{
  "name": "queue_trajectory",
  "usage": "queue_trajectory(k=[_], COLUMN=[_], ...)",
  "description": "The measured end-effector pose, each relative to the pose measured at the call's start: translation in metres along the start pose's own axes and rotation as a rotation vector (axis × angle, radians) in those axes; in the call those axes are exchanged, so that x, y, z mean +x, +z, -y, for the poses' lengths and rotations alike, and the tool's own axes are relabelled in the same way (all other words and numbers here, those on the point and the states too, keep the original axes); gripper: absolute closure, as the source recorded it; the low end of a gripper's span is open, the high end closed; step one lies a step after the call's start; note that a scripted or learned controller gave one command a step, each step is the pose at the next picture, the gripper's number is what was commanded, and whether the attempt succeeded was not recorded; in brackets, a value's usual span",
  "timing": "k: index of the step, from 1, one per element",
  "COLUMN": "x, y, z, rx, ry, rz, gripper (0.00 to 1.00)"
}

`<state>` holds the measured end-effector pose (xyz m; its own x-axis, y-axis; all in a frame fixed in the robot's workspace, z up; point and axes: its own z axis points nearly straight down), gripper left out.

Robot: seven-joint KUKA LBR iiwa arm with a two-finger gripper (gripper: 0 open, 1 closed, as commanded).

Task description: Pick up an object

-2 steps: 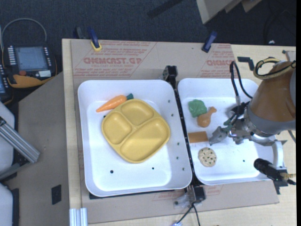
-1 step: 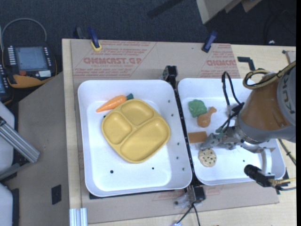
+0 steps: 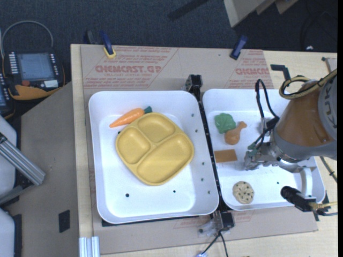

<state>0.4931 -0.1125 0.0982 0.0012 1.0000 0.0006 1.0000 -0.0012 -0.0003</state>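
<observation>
Brown slab (image 3: 225,155) in right bin (image 3: 268,202), just left of hand (image 3: 252,161) (grip state unclear), cookie (image 3: 243,191) below.

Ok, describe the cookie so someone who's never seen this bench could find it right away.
Look at the right-hand white bin, the one the grey arm reaches into. Along its near edge, below the brown rectangular slab, lies the cookie. It is the only round, flat, pale piece speckled with dark chips; the green broccoli and orange drumstick sit further back.
</observation>
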Motion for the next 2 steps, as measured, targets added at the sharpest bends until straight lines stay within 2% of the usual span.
queue_trajectory(k=[1, 2], x=[-0.001, -0.004], y=[-0.052, -0.101], z=[-0.012, -0.004], rx=[-0.008, -0.007], ry=[-0.003, -0.002], rz=[0.003, 0.003], gripper=[1.00, 1.00])
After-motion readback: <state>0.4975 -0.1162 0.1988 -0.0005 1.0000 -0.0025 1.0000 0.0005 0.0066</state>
